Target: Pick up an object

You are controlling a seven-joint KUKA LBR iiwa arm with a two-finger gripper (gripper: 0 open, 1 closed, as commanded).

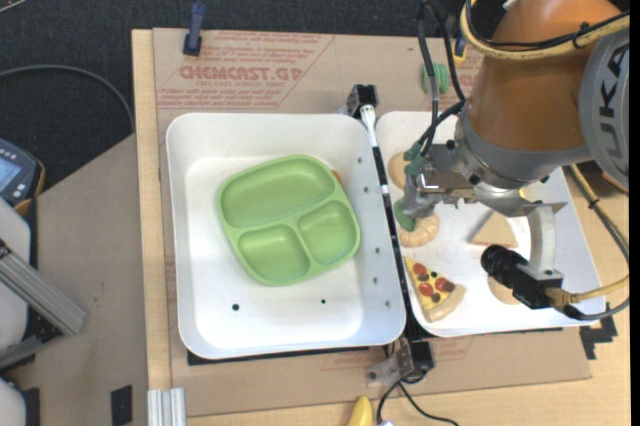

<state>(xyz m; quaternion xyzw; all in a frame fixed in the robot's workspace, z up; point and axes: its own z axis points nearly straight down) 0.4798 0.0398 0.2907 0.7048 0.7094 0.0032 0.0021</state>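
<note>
Orange-banded grey arm (535,64) hangs low over the right white bin (580,244), probably seeking the pizza-slice toy (436,290); whether its jaws are apart, I cannot tell.

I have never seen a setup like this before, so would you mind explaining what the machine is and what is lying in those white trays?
This is one picture from a camera fixed above a bench, looking down at a slant. The big grey and orange shape at the right is a robot arm reaching in over two shallow white bins. The left bin holds a green divided plate with three compartments. The right bin holds toy food: a pizza slice near its front and a pale croissant-like piece beside the divider. The arm's gripper hangs low over that pale piece; whether it holds anything cannot be told from here.
</note>
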